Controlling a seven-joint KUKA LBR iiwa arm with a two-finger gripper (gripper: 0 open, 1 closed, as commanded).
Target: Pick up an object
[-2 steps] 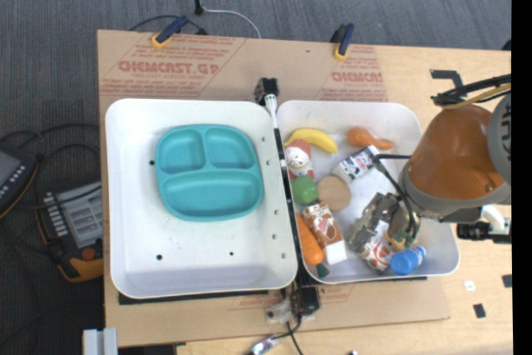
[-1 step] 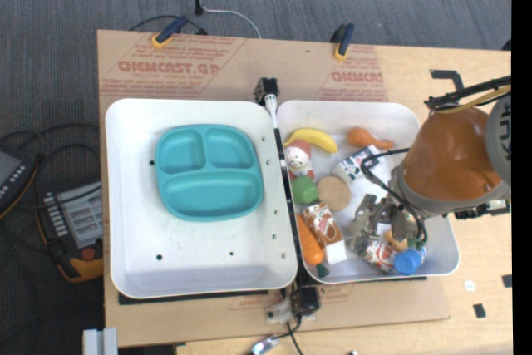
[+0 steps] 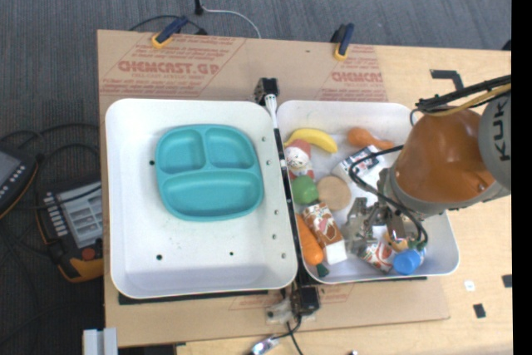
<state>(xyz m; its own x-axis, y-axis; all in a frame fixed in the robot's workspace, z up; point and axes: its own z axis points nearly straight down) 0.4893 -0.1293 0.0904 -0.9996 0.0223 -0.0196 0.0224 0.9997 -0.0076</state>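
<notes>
My gripper [image 3: 363, 230] reaches down into the right bin [image 3: 440, 262], below the orange wrist band [image 3: 440, 155]. It hangs low over the clutter near the bin's front. Close around it lie a tan round disc [image 3: 334, 191], a printed snack packet [image 3: 319, 222], a white block [image 3: 335, 252], a colourful wrapper [image 3: 378, 255] and a blue cap [image 3: 406, 263]. Farther back are a yellow banana [image 3: 312, 139], an orange piece [image 3: 359, 135], a red-and-white figure [image 3: 298, 159], a green object [image 3: 304, 190] and a carrot [image 3: 309, 245]. The arm hides part of the bin's right half.
The left bin [image 3: 133, 253] holds a teal divided plate [image 3: 208, 172]. A raised rim [image 3: 281, 179] separates the two bins. Two clamps [image 3: 341, 41] grip the cardboard-covered bench at the back. Cables and devices lie on the floor at left.
</notes>
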